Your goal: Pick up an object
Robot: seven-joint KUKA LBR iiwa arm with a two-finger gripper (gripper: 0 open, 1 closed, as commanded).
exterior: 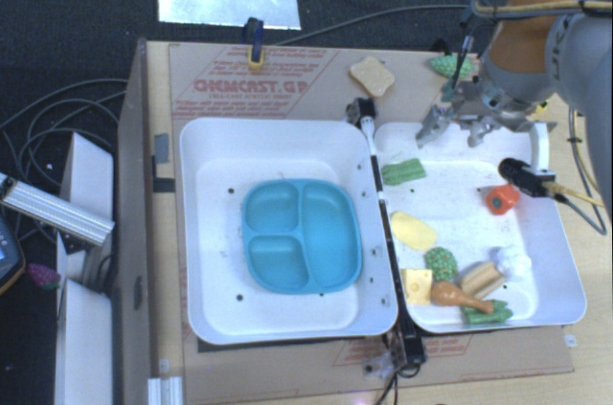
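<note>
Grey two-finger gripper (450, 129) above far edge of right white bin (546, 240), fingers spread apart, nothing between them. Red tomato-shaped toy (499, 198) near right edge of same bin; green leafy piece (403, 170) near left edge. Blue sectioned plastic plate (301, 235) mid left white bin (206, 202).

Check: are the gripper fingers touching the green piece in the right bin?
Apart. The camera view shows the fingers of the gripper over the bin's far rim, with bare white floor between them and the green piece.
</note>
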